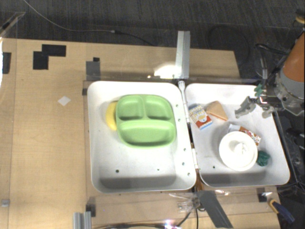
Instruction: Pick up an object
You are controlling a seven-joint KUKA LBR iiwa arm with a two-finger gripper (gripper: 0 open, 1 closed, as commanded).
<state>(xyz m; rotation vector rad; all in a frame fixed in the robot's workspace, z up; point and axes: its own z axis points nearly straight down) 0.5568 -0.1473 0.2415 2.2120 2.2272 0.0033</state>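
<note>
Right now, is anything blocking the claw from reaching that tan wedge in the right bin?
Nothing visible does. The gripper hangs over the right bin, and only bare bin floor lies between it and the tan wedge.

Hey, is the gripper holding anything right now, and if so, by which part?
Nothing is held. The gripper hangs over the right bin near its far right corner, with nothing between its fingers.
</note>
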